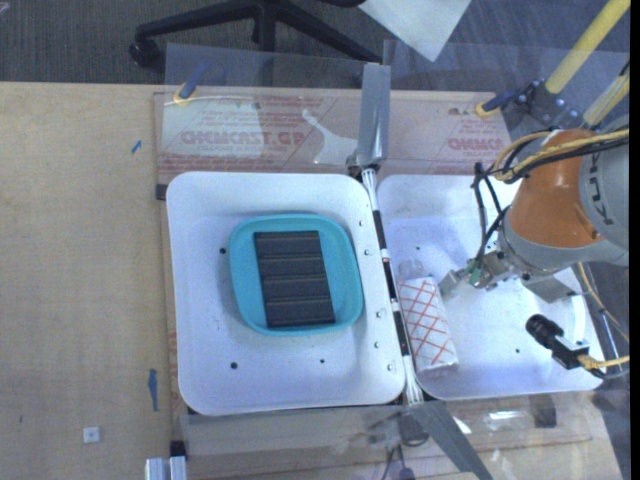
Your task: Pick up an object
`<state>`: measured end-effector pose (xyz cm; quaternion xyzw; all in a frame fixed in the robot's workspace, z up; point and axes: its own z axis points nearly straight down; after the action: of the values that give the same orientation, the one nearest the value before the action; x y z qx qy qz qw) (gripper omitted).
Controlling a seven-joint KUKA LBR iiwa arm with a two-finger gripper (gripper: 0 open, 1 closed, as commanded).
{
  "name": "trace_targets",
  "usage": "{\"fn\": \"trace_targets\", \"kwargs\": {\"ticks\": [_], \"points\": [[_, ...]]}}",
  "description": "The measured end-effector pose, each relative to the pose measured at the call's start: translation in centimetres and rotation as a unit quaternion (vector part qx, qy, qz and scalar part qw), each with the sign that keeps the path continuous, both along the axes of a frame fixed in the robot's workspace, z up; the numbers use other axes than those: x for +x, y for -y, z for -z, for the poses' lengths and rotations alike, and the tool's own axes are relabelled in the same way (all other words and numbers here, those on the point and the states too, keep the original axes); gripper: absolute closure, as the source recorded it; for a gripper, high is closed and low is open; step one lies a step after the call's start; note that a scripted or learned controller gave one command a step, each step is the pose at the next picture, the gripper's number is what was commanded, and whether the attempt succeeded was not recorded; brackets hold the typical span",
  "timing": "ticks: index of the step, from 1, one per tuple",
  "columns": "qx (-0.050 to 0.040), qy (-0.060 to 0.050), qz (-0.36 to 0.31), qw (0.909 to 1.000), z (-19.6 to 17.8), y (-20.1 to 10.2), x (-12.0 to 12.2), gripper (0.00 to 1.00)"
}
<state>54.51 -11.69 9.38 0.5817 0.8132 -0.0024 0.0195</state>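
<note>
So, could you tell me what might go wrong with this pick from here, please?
1. The cup lies on its side against the right bin's left wall, so a finger may have little room on that side.
2. Lying down, it could roll or slide away when touched.
3. The gripper sits beside the cup's top end, not over its middle, so closing here would probably miss or only clip the rim.

A teal tray (293, 273) with a dark ribbed block on it sits flat in the middle of the left bin (200, 368). In the right bin (440, 208), a white packet (426, 319) with an orange grid print lies against the left wall, maybe a wrapped tube, hard to tell.
</note>
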Motion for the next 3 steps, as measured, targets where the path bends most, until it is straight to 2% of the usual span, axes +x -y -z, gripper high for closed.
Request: {"fn": "trace_targets", "kwargs": {"ticks": [1, 2, 3], "points": [[0.0128, -0.012, 0.032, 0.9993, -9.1, -3.9, -4.3, 0.00], [0.0159, -0.013, 0.210, 0.9774, -9.5, -3.5, -6.6, 0.00], [0.0151, -0.008, 0.166, 0.9859, 0.6, 0.8, -6.4, 0.00]]}}
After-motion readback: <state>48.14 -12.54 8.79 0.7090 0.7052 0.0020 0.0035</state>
